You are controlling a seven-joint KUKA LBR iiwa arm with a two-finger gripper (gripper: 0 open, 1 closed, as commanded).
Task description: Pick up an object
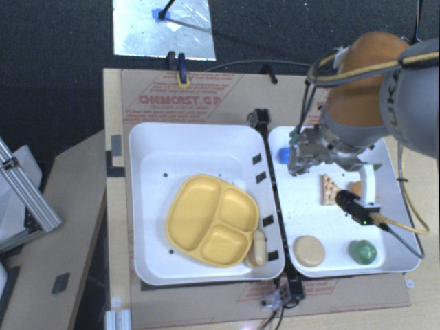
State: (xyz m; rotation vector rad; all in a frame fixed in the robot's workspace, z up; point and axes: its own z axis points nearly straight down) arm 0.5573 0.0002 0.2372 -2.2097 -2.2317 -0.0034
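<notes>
Over the right bin (392, 256), the tool (300, 162) hangs at the far-left corner, its spread impossible to tell; a blue object (283, 155) lies just left of it.

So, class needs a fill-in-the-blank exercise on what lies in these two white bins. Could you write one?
1. The yellow divided plastic tray lies in the ___ bin.
2. The round green object sits in the right bin's near-___ corner.
3. The tan round disc lies in the ___ bin.

Missing words: left; right; right
</notes>
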